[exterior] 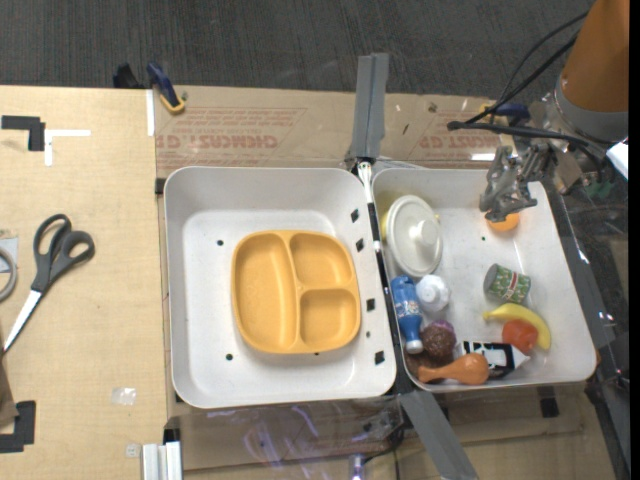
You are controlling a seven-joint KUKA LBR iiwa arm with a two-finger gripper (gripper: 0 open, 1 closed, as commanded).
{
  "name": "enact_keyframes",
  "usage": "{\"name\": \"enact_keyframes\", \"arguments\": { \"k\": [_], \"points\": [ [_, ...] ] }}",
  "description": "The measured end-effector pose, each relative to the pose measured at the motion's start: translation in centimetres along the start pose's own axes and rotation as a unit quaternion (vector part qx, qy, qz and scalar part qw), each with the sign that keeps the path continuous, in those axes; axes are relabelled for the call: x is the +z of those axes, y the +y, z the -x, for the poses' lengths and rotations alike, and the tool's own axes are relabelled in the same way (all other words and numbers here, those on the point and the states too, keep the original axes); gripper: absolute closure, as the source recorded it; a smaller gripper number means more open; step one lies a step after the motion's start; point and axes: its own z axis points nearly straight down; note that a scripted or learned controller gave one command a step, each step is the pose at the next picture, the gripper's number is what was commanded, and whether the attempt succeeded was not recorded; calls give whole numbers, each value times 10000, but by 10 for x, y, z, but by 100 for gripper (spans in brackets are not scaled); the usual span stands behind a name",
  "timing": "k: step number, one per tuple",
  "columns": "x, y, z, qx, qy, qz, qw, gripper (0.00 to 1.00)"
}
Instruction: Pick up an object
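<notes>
Directly beneath my claw (508,200) sits a small orange fruit (503,222), its top hidden by the fingertips; I cannot tell whether they pinch it or merely touch. Nearer the camera from the claw lie a green can (508,284) and a banana (521,319), well clear, so I judge this approach uncluttered.

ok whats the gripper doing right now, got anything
Gripper: low over the right bin, right at a small orange object; whether it is open, shut or holding that cannot be told.
</notes>
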Motion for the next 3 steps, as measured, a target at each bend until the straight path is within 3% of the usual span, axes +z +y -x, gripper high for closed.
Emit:
{"name": "enact_keyframes", "arguments": {
  "k": [1,2,3],
  "points": [
    [131,1,-40,-180,19,11,9998,100],
    [176,-50,-26,-1589,1,4,9873,100],
    [175,-68,-40,-201,5,4,9998,100]
  ]
}}
